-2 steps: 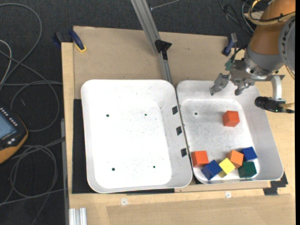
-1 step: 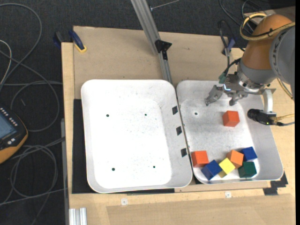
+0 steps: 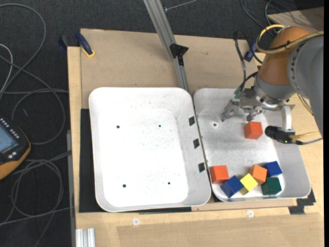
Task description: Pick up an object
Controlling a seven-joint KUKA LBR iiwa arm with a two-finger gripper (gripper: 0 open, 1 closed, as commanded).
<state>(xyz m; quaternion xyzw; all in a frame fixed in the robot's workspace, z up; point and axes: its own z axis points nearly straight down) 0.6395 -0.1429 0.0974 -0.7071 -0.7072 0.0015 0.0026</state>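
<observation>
An orange-red block (image 3: 253,130) sits apart from the rest, in the upper middle of the right bin (image 3: 226,143), resting flat on the white floor; along the bin's near edge lies a cluster: an orange block (image 3: 219,173), a blue block (image 3: 231,186), a yellow block (image 3: 249,182), another orange block (image 3: 259,173), a second blue block (image 3: 273,168) and a dark green block (image 3: 271,187), packed close together.

A pale wooden bench (image 3: 128,60) is sitting on a dark carpeted floor (image 3: 41,14). Black cables (image 3: 25,153) are looping across the floor on the left, beside a yellow handheld device (image 3: 9,143). A slanted metal pole (image 3: 162,27) is rising from the bench.
</observation>
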